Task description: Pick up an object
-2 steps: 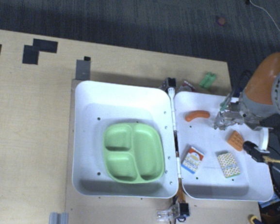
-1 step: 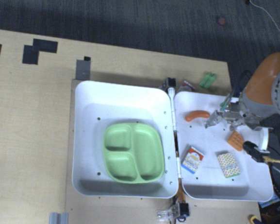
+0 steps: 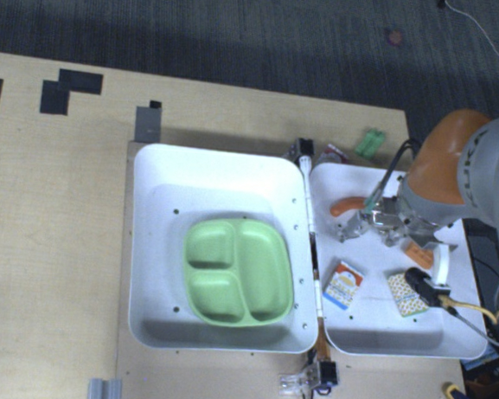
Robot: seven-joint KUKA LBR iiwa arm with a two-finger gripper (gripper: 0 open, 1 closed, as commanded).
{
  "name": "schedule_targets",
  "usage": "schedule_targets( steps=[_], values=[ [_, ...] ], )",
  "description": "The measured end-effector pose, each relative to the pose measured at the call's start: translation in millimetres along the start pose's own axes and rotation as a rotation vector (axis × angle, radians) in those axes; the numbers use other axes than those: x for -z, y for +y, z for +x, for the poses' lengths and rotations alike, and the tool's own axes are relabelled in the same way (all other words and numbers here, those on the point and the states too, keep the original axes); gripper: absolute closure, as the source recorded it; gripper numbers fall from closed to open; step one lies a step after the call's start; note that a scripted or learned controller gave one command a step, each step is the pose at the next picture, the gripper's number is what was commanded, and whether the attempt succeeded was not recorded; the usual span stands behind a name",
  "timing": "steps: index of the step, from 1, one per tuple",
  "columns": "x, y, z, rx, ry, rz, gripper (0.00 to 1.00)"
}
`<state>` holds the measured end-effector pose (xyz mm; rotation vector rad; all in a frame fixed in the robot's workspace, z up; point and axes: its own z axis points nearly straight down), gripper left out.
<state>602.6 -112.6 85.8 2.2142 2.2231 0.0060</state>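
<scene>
1. Roughly, the bench is taken up on its right half by two bins set side by side. Bare wood is left all along the view's left.
2. Left bin: open floor is seen all round its contents, but nothing small is offered there.
3. Right bin: all the small items are kept here, and its near floor is bare. Its left wall touches the other bin's wall, so that ridge should be cleared on any crossing.
4. Arm: it reaches in over the right bin's far right corner and part of the floor is hidden under it.
5. Plate: green, three wells, laid flat mid left bin. It is judged too broad for a pinch.
6. Gripper: it is held low over the right bin's upper middle. Whether it is parted or clamped cannot be told, and nothing is seen held.
7. Carrot: the likeliest target, orange, lying just beside the gripper on its left, near the left wall. It should be straddled across its narrow width, and the descent kept vertical so the wall is not struck.
8. Box: lying flat, nearer the camera, with free floor around it.
9. Packet: flat, right of the box, apart from it. Flat items are judged harder to grip.
</scene>
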Motion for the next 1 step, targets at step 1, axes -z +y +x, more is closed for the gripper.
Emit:
schedule_targets(
  steps=[1],
  values=[
    [12.1, 2.2, 0.1, 0.002, -0.001, -0.006, 1.00]
  ],
)
